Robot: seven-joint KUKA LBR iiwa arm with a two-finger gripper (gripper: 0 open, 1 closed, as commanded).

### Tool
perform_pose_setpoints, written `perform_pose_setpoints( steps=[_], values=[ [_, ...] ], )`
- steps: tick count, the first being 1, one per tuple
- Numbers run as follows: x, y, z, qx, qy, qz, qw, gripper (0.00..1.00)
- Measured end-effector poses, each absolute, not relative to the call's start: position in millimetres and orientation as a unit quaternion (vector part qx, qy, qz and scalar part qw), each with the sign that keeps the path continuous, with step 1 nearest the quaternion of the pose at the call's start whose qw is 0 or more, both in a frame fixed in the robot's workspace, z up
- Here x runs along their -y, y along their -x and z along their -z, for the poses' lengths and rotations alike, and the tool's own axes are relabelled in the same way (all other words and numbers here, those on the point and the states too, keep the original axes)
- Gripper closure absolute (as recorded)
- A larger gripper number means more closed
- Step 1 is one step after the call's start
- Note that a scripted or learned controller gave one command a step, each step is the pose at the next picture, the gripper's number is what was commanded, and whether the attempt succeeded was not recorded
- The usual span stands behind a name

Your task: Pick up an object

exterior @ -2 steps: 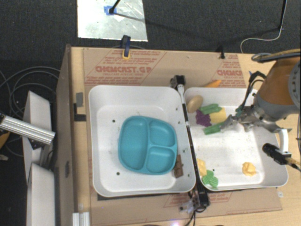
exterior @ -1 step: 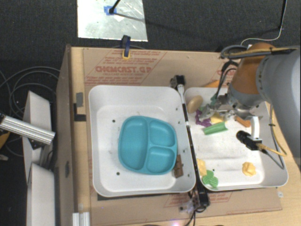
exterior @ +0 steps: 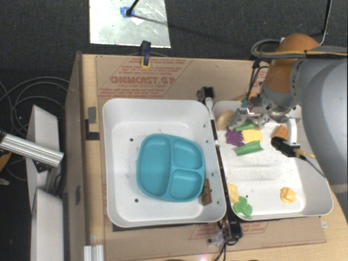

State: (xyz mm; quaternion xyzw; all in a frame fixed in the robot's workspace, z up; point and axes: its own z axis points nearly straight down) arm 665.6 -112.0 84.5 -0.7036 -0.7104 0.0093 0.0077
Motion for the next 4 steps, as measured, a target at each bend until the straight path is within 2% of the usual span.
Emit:
perform_pose_setpoints(
  steps=[1,2,3,4],
  values=[
    [135.0,-592.4,-84.0,0.706,0.708,-0.0018,0.002,0.00],
    [132.8,-597.3,-95.8,0.708,0.706,0.0014,-0.002,1.00],
    [132.8,-597.1,-95.3,0.708,0.706,0.0012,-0.002,0.00],
    [104.5,-550.9,-83.1,0.707,0.707,-0.0008,0.002,0.00]
  ],
)
